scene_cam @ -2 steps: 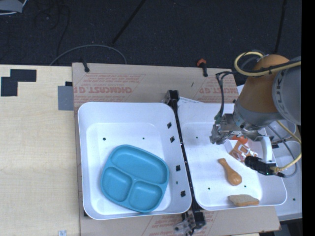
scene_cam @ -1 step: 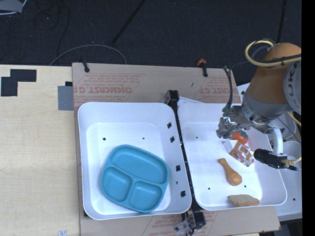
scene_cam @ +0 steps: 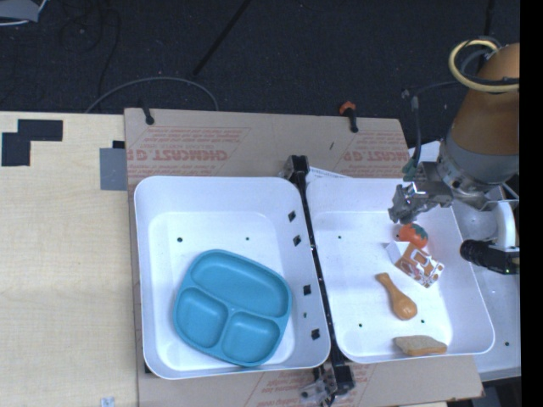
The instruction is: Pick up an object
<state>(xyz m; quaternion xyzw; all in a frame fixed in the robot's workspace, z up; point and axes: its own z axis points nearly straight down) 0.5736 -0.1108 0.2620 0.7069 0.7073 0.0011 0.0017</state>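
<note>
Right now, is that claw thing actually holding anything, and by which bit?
It cannot be told. The gripper sits just above a small orange object in the right bin, but no grasp is visible.

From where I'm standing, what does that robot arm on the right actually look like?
The arm is a thick, rounded grey column with an orange band near the top, ringed by a loop of yellowish cable. Its gripper is a small cluster of dark grey metal parts with thin cables nearby.

Two white bins (scene_cam: 153, 227) side by side on cardboard sheet (scene_cam: 254, 147); wooden bench (scene_cam: 59, 270) left.
</note>
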